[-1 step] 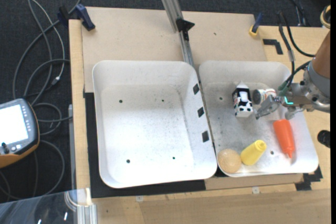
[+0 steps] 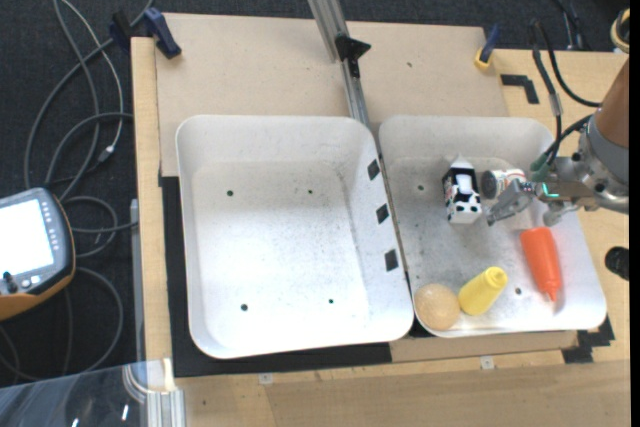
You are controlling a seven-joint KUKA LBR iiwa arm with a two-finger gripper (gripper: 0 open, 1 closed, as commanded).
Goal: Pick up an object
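The tool (image 2: 503, 198) sits low in the right bin (image 2: 420, 140), just beside the little black-and-white cow toy (image 2: 461, 194). I cannot tell how it is set. The orange carrot (image 2: 543, 260) lies near. The tool could bump the cow, tip it, and close on nothing

Black-and-white spotted cow toy (image 2: 462, 194). Orange carrot (image 2: 543, 261). Yellow bottle (image 2: 482, 291). Tan ball (image 2: 437, 306). White bins (image 2: 270, 140) with tiny dark speckles. Light brown worktop (image 2: 250, 65).
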